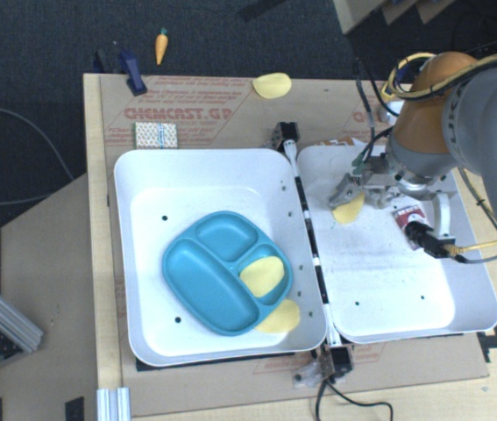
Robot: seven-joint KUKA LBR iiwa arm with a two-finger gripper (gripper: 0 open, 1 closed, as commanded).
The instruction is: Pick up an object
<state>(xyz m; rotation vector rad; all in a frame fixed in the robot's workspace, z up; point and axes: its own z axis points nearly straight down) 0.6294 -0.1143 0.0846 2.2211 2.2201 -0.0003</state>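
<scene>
The grey arm (486, 119) reaches in from the right, its orange band (425, 105) above the wrist, and the pincer (351, 193) hangs over the back left part of the right bin (388, 298), close to the wall it shares with the left bin (143, 202). A small yellow piece (347, 210) lies on the white floor of the right bin right at the tip of the pincer; it looks to be touching or just below it, but I cannot tell whether the pincer is released, clenched or grasping it. Just beside the wrist, towards the right, a small red and white item (408, 215) lies in the same bin, partly covered by the robot. In the left bin a blue divided plate (202, 281) lies at a slant, with a yellow lump (263, 274) in its compartment nearest the right bin. A yellow slice (280, 317) lies on the bin floor, touching the plate's front right rim. On the worktop (195, 105) behind the bins there are a pale yellow pebble-shaped thing (272, 85), a small patterned packet (156, 134) and a blue peg (131, 73) at the back left edge. A tiny orange carrot (161, 46) lies on the dark floor beyond the worktop.
</scene>
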